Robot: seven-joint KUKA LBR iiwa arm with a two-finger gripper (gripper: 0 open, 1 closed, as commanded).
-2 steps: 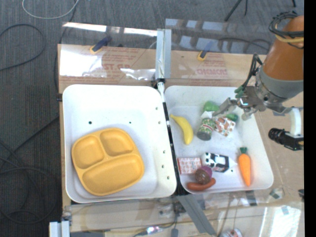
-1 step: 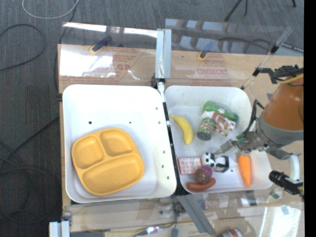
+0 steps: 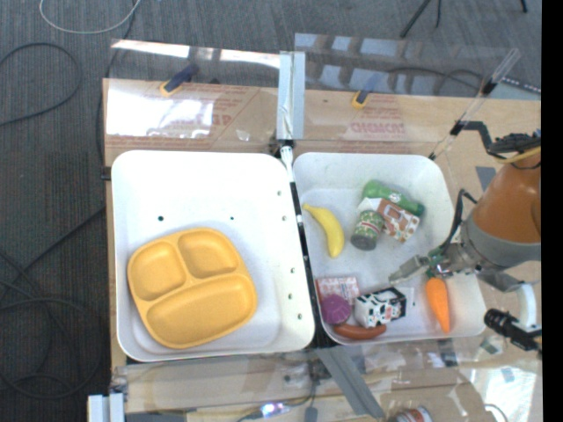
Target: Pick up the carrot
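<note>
Gripper (image 3: 434, 267), at the right-hand edge of the right bin (image 3: 347, 167), poised directly above the top end of the carrot (image 3: 438, 303). The finger parts are small and partly blurred against the white floor; whether they stand apart or together cannot be told, and nothing is seen between them, so no grasp is claimed. The grey wrist and the orange band (image 3: 519, 202) rise behind, the arm entering from the right.

The carrot lies flat on the bin floor near the right wall, its long axis running roughly from the gripper toward the near rim. Its place beside the wall probably explains the approach from directly over its upper end: a sideways entry would likely meet the wall.

Nearer the middle of the same bin, a black-and-white cow toy (image 3: 383, 306), a red sausage (image 3: 359, 331) along the near rim, a purple item (image 3: 334, 307) and a pink packet (image 3: 338, 285) cluster together, all apart from the carrot. Farther off lie a banana (image 3: 326, 229), a small can (image 3: 368, 230), a printed carton (image 3: 398, 219) and a green item (image 3: 387, 192).

The left bin (image 3: 202, 170) bears a yellow divided plate (image 3: 190, 285), well apart from the work. The step in hand is judged to be the descent to grasp, not yet completed.
</note>
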